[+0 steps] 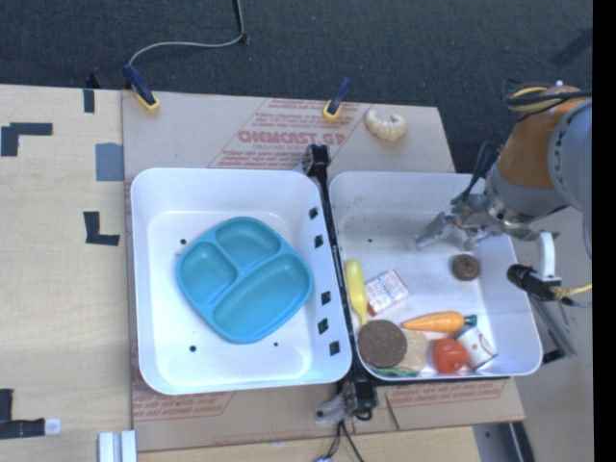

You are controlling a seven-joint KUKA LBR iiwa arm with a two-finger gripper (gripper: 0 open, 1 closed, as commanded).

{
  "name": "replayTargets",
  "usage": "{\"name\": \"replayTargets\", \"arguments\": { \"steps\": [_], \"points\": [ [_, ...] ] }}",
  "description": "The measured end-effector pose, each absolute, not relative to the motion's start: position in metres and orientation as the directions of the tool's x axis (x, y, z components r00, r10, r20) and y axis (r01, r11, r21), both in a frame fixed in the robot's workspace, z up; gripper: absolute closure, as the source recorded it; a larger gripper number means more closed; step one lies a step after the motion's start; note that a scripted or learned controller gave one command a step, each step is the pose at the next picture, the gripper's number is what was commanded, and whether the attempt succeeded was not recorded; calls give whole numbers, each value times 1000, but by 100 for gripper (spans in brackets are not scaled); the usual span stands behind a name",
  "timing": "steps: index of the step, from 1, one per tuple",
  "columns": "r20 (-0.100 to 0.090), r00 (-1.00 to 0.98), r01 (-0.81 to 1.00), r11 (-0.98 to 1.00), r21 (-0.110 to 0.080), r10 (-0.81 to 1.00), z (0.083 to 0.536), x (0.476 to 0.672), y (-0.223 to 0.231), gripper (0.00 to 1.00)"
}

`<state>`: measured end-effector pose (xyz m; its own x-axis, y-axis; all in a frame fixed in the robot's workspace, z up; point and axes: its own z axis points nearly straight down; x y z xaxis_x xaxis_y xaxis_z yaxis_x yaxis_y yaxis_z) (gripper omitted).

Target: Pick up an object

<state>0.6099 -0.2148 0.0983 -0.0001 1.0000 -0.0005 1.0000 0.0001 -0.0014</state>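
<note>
The arm [539, 162] reaches in from the right, its orange band above the wrist, and the gripper [445, 229] hangs over the right bin [404, 186] in its upper half, near the middle. The two metal fingers [430, 234] are spread apart, pointing left over bare white floor, with nothing between them.

Plenty to pick from in that bin. A small brown round object [466, 267] lies just below and to the right of the gripper, close to the bin's right wall. A yellow banana [355, 289] runs along the left wall, and a small red-and-white packet [387, 291] sits just beside it. Along the front edge, a brown-topped round cookie-like piece [384, 343] rests at the front-left corner, an orange carrot [438, 322] lies to its right, and a red tomato [449, 355] sits in front of the carrot, touching a small white carton [478, 345] toward the front-right corner.

Over in the left bin [154, 219], a blue divided plate [244, 278] lies flat near the centre, turned at an angle.

Behind the bins, on the cardboard sheet [269, 138], a pale, lumpy object [386, 124] rests near the back edge.
</note>
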Motion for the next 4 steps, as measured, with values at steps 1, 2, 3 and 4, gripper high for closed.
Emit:
{"name": "replayTargets", "arguments": {
  "steps": [1, 2, 3, 4],
  "points": [
    [0, -2, 1000, 2, 5, 1000, 87, 555, -223, 0],
    [-5, -1, 1000, 1, 9, 1000, 98, 556, -224, 100],
    [-1, -2, 1000, 2, 5, 1000, 87, 576, -169, 100],
    [0, -3, 1000, 3, 2, 1000, 185, 602, -86, 100]
  ]
}}
